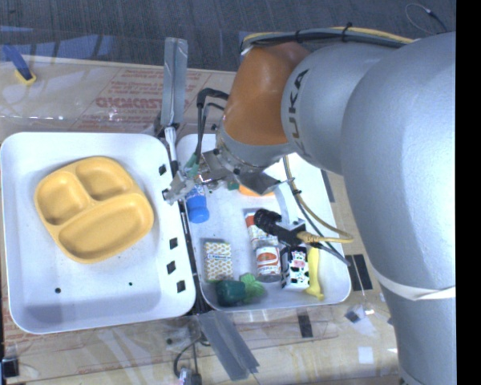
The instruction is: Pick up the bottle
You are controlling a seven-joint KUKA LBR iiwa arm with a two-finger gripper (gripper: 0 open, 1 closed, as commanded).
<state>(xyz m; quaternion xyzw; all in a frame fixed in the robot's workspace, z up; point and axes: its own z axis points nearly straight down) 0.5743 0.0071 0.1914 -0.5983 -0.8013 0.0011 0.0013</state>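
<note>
The pincer [186,184] sits with a blue cylinder [196,209] just below it and the bottle [266,257] apart, lower right of it — open or closed, I cannot tell.

**A:** How many bins are there?
**B:** Two, both white: a left bin [20,291] and a right bin [227,224].
**A:** Plates?
**B:** One yellow divided plate [92,208], with three compartments.
**A:** And the small things?
**B:** Six, one of each kind: one blue cylinder [197,210], one labelled bottle [265,257], one patterned box [217,261], one green lump [239,289], one black-and-white spotted piece [297,269] and one yellow piece [313,283].
</note>
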